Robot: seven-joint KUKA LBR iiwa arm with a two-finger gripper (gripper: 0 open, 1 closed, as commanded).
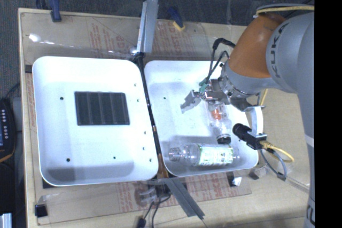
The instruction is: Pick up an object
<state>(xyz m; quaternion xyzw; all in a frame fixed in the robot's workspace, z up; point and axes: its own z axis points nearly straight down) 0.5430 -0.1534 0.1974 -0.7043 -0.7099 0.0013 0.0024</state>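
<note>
Two shallow white bins are sitting side by side on the table (80, 200), filling the middle of the frame. Across the left bin (59, 157) a dark ribbed rectangular panel (101, 108) is lying flat, left of center. Inside the right bin (160, 83), along its lower edge, a clear plastic bottle (203, 155) with a green and white label is lying on its side, its cap end pointing toward the divider between the bins. Just above the bottle's right end, a smaller clear bottle (219, 123) with orange contents and a dark cap is lying roughly along the vertical of the frame. From the right of the frame, the grey arm (288, 56) with its orange band is reaching in over the right bin. Its end effector (193, 99) is hanging over the middle of that bin, just up and left of the small bottle, and whether it is spread or pressed together cannot be told from this slant; nothing is showing clearly between its tips. Blue clamps (53, 5) are gripping the table's upper edge.
</note>
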